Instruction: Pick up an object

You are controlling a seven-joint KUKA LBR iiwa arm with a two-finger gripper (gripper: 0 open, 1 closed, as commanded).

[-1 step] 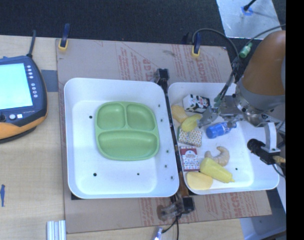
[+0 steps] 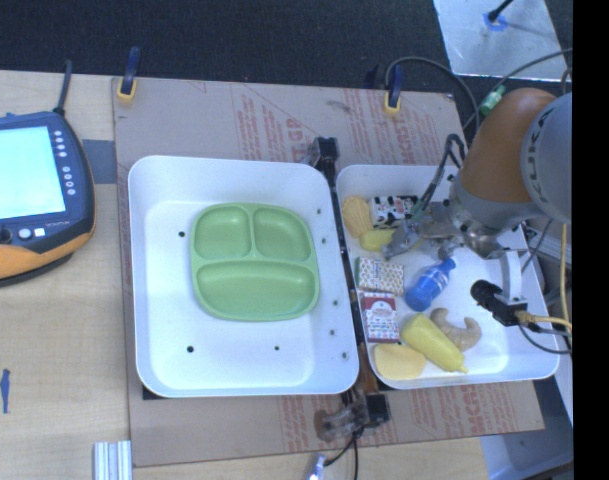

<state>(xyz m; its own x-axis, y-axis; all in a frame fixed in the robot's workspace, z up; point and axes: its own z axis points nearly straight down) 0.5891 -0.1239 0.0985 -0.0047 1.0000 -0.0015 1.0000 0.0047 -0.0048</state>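
A wooden worktop [image 2: 54, 368] topped with a brown cardboard sheet [image 2: 244, 118] carries two shallow white bins side by side, with dark carpet running across the top of the frame. The left bin [image 2: 154, 268], at centre, holds a green divided plate [image 2: 254, 261] lying flat. The right bin [image 2: 524, 363], at centre right, is crowded with small objects: a blue bottle [image 2: 429, 283] tilted near its middle, a yellow banana-like toy [image 2: 434, 343] at lower centre, a tan curved piece [image 2: 461, 330] touching it, a pale yellow round piece [image 2: 397, 361] in the lower left corner, two small printed cartons [image 2: 380, 273] and [image 2: 381, 318] along the left wall, a yellow rounded toy [image 2: 358, 214] near the upper left corner, and a black-and-white patterned item [image 2: 392, 208] just beside it. The grey arm with its orange band [image 2: 499, 153] reaches in from the right edge over the upper part of the right bin. Its pincer [image 2: 424, 230] hangs low above the objects between the patterned item and the blue bottle; whether it is spread or pressed together cannot be told, and nothing is visibly caught in it. A tablet-style control pendant [image 2: 29, 193] with a lit screen rests at the left edge of the frame. Yellow and blue clamps [image 2: 127, 86] pin the cardboard at the top.
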